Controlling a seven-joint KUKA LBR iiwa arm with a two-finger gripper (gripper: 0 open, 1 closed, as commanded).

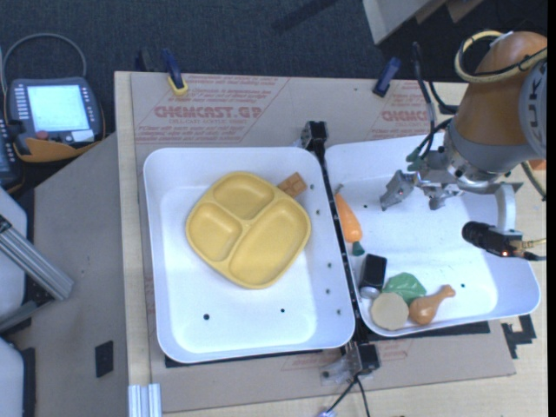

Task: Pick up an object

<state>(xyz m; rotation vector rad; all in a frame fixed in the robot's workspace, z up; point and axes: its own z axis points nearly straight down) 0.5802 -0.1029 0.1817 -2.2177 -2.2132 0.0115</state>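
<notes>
My gripper (415, 194) hovers over the back middle of the right bin (486, 298), its two grey fingers spread open with nothing between them. To its left, an orange carrot (348, 220) lies along the bin's left wall. Near the front left corner sit a black block (373, 272), a green leafy toy (405, 284), a round tan disc (390, 311) and a brown drumstick (432, 303). All of these lie apart from the gripper.
The left bin (226, 320) holds a yellow divided plate (248, 229) with a small brown block (292, 184) at its back right edge. A black divider clamp (314, 134) sits between the bins at the back. The arm's orange band (508, 76) rises at the right.
</notes>
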